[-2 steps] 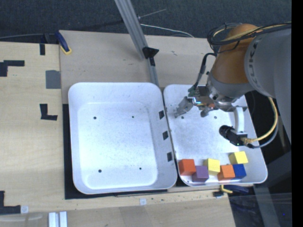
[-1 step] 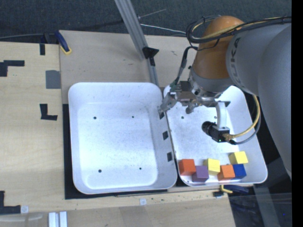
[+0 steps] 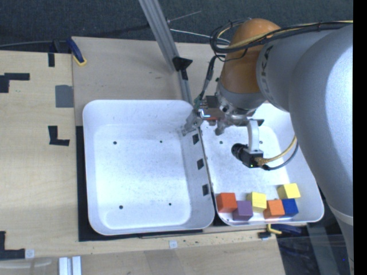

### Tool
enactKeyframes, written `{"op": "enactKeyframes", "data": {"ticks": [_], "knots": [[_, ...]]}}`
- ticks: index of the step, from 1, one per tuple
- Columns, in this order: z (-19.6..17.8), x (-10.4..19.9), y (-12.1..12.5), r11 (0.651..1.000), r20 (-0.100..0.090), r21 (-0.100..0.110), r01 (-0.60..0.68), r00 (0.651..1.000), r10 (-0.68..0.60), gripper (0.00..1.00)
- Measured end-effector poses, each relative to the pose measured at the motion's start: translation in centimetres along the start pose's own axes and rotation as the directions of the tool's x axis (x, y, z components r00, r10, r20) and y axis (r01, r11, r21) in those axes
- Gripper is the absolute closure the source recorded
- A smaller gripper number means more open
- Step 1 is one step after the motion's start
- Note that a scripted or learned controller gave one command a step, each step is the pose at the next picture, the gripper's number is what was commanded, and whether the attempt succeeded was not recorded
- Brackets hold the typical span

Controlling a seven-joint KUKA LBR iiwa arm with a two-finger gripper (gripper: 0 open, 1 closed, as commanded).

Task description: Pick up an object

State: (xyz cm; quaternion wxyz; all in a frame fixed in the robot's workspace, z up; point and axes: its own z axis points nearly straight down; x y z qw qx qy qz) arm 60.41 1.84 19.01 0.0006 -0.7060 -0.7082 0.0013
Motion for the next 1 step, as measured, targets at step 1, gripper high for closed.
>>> {"op": "enactKeyframes", "data": {"ticks": [1], "knots": [[-3.89,-5.22,-3.25,1.0,0.001,-0.003,-0.007,1.0,0.007,0.0]]}}
